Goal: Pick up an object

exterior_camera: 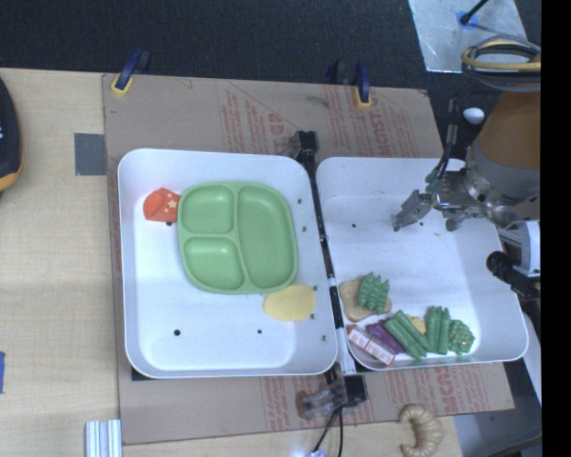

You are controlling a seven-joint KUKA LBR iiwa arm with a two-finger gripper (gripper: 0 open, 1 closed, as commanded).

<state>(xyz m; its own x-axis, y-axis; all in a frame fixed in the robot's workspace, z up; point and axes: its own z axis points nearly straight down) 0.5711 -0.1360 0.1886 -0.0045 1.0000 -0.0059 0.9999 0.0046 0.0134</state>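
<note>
A: How far is the task at this moment?

B: I judge it is at the beginning. The gripper (421, 207) stands over a bare part of the right bin (400, 255), in the right of the frame, with its fingers apart and nothing between them.

A: And where are the things to pick?

B: A small heap of toy food (406, 327) lies in the lower corner of the right bin, well apart from the gripper. In the left bin (143, 322) I see a green tray (238, 236), a yellow piece (290, 303) just below it, and a red piece (161, 205) at its left edge.

A: So what is left?

B: All of it: to reach, close and lift.
</note>
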